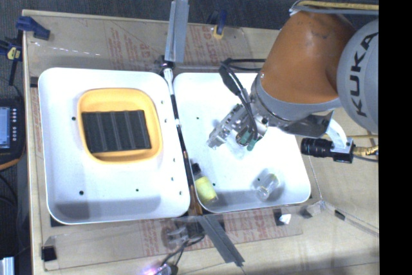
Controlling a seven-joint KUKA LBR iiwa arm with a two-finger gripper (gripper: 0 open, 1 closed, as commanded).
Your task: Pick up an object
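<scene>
The claw (222,134) hung over the middle of the right bin (193,90), reaching in from the right and pointing leftward and a little nearward; whether it stood wide or narrow could not be told from this slanted view, and nothing showed between its tips; two candidates lay in that same bin, both nearer the camera than the claw — a small yellow object (205,189) close to the near left corner, just beside the rim, and a clear rounded object (266,183) near the near wall, further right; the yellow one lay nearward and slightly left of the claw, its long axis running roughly near to far; the clear one lay nearward and to the right, under the wrist; in my judgement the yellow piece was the likelier target — though the wall beside it could crowd the approach; the left bin (58,93) held a yellow tray (116,100) with a dark ribbed insert, well apart from the claw
</scene>
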